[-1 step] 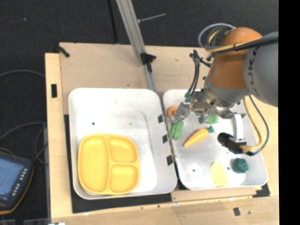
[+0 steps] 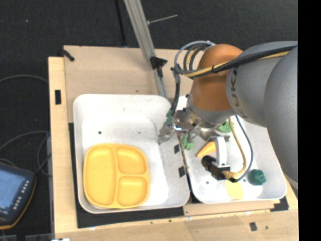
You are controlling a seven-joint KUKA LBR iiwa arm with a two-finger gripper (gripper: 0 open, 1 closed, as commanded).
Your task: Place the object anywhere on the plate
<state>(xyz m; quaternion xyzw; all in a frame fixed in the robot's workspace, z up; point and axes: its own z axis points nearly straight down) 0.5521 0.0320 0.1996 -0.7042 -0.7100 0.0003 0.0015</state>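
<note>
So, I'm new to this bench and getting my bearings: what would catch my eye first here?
The bulky grey arm with its orange band comes in from the right and hangs over the right bin. Next, the bright yellow plate, split into compartments, sits in the left bin. Small objects, including a dark green one, lie under the arm.

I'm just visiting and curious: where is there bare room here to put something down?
The yellow plate has three bare compartments, and the left bin is bare white floor above it. The right bin is crowded: the arm hangs over it, above a yellow wedge, a green piece and a pale disc.
</note>
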